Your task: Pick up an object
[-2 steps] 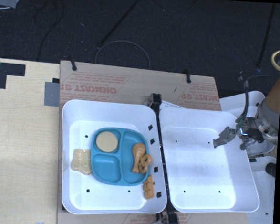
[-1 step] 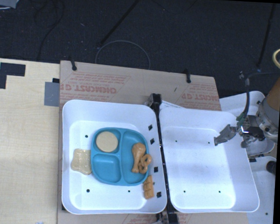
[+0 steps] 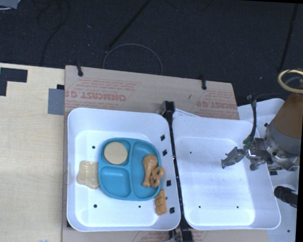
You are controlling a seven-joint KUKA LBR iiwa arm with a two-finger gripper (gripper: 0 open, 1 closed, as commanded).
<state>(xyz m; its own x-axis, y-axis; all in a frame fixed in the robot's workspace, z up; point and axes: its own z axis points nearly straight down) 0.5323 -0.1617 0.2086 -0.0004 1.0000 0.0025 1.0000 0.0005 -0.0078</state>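
Camera view shows the gripper (image 3: 232, 157) over the right bin (image 3: 261, 219), its fingers spread and holding nothing, while every candidate lies in the left bin (image 3: 75, 218) — a blue tray (image 3: 117, 183) carrying a round cracker (image 3: 115, 152) and a pretzel-like piece (image 3: 151, 170). Best, I judge, to cross the divider and choose a loose piece — the pale biscuit (image 3: 88, 174) just left of the tray — descending straight with fingers astride it
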